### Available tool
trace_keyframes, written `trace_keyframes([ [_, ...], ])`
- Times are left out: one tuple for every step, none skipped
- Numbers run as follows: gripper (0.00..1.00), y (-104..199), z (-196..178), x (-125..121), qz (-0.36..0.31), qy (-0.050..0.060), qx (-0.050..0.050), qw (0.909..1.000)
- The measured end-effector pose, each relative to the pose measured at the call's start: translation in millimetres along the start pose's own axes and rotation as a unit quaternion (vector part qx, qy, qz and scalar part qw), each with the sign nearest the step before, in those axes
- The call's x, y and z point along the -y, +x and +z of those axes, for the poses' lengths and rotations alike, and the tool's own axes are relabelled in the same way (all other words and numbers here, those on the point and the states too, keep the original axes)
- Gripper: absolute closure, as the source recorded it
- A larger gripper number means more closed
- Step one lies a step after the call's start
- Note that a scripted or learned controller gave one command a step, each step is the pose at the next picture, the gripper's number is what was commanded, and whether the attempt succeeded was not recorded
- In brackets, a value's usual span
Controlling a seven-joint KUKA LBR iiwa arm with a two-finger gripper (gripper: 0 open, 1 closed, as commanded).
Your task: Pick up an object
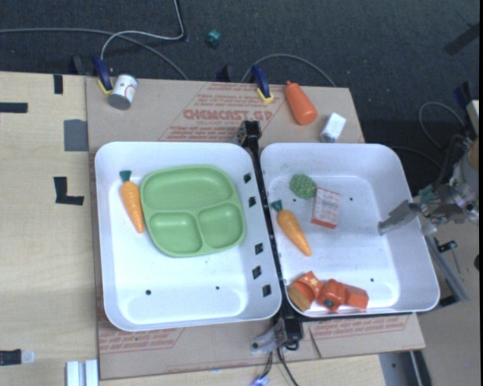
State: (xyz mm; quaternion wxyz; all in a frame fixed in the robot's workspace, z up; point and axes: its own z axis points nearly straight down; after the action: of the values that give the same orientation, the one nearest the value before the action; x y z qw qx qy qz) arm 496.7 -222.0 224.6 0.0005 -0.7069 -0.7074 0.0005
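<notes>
The left shallow white plastic bin (pixel 113 280) holds a green three-compartment plate (pixel 195 210), and an orange plastic carrot (pixel 132 203) lies just beside the plate's left edge. The right shallow white plastic bin (pixel 386 284) holds a second orange carrot (pixel 292 230), a red toy cluster (pixel 330 293) near the front wall, a small white-and-red carton (pixel 326 208) and a green knobbly ball (pixel 303 186). The grey gripper (pixel 398 217) is at this bin's right rim, touching nothing; whether it is spread, I cannot tell.
</notes>
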Motion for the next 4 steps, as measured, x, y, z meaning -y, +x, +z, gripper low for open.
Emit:
trace_keyframes([
  [0.0, 64.0, 97.2, -7.2, -0.001, 0.001, -0.001, 1.0],
  [0.0, 127.8, 137.1, -41.6, -0.001, -0.001, 0.0, 1.0],
  [0.0, 128.2, 138.5, -118.1, -0.001, -0.003, 0.001, 1.0],
  [1.0, 127.8, 128.8, -117.8, -0.001, -0.002, 0.002, 1.0],
])
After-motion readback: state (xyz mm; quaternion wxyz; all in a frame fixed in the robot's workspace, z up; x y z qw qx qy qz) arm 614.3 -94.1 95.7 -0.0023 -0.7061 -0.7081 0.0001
